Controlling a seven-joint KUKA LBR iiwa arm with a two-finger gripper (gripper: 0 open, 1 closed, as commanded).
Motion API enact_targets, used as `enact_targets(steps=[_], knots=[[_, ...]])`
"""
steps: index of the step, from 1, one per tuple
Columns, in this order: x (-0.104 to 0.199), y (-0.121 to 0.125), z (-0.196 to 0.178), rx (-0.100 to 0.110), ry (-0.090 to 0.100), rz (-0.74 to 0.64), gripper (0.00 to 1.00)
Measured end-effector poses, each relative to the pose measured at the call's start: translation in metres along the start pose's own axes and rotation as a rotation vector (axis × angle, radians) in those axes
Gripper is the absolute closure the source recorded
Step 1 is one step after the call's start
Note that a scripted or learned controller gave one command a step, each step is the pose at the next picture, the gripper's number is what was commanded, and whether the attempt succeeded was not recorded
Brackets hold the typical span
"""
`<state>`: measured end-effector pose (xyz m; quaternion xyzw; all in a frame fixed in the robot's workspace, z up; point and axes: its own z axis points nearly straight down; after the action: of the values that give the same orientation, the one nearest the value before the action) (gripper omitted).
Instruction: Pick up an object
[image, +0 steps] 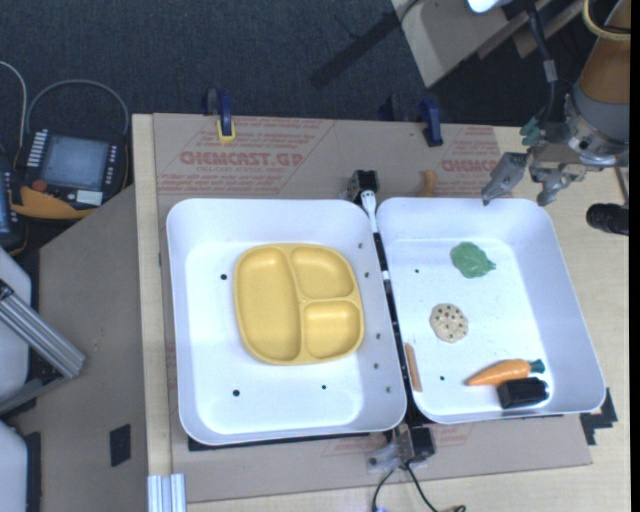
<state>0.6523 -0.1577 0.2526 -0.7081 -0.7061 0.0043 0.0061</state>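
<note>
End effector (522, 180), fingers spread wide and holding nothing, hovers by the right bin (570, 300) rim; descending there risks striking it, missing the cookie (449, 322).

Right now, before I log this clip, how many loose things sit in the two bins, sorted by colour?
Yellow: 1, the divided plate in the left bin.
Green: 1, the leafy piece in the right bin.
Tan: 1, the cookie.
Orange: 1, the carrot.
Black: 1, the block beside the carrot.
Total: 5.
</note>
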Motion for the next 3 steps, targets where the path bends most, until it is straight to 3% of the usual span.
enact_targets(steps=[1,3], knots=[[0.001,0.002,-0.009,-0.014,-0.003,-0.003,0.00],[-0.008,-0.015,0.102,-0.008,-0.001,-0.002,0.00]])
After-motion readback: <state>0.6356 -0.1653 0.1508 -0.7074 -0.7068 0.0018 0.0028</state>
